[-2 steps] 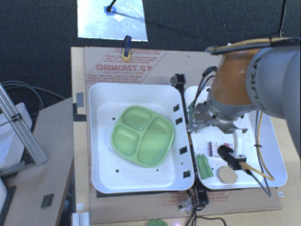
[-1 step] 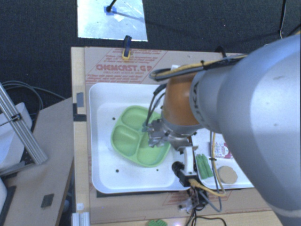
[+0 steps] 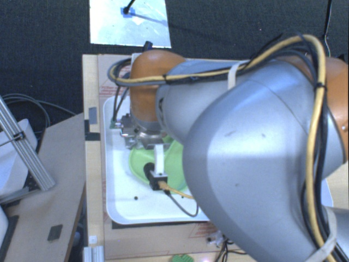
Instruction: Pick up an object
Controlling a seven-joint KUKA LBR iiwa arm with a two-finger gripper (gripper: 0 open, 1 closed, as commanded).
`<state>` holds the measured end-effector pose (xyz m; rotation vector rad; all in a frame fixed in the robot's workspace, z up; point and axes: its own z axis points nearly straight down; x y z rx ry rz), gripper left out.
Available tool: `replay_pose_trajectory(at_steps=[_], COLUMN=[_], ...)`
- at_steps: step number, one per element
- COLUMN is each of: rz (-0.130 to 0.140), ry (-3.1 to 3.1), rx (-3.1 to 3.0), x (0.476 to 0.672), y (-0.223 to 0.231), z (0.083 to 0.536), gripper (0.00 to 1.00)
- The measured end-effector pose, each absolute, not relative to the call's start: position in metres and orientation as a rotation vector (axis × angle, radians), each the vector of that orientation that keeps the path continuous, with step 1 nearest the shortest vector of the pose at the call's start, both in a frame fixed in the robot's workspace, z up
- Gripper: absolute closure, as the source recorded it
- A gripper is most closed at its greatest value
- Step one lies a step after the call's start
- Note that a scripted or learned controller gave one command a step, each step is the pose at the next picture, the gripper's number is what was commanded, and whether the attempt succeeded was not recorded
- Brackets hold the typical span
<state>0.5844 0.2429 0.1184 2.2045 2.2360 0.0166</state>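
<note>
Down inside the white bin [image 3: 121, 214], toward 9 o'clock of the view: gripper [image 3: 143, 142] hanging low beneath the orange band [image 3: 148, 86], set right over the far edge of a lime-green object [image 3: 140, 162]. Cannot tell whether clenched or released, with the wrist blocking the sight line; no sign of anything raised off the floor. From the claw, lime-green object spreading toward 6 and 4 o'clock, touching or nearly touching underneath, its right part lost under the grey arm [image 3: 256, 162], so long axis impossible to judge. Probably a short straight drop called for, not sideways travel. Bin's left wall close at 9 o'clock of the claw, near rim well off at 6 o'clock. Open white floor at 7 o'clock, bare but for one small dark speck [image 3: 136, 197], well apart from the lime-green object. Best room for a lift straight up; risk of scraping the left wall on any drift toward 9 o'clock.
</note>
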Motion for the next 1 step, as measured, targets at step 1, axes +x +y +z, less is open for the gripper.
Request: replay_pose_trajectory(at_steps=[1], rz=[0.021], ry=[2.215], rx=[2.218], x=[0.5668], y=[0.1942], z=[0.292], gripper=[1.0])
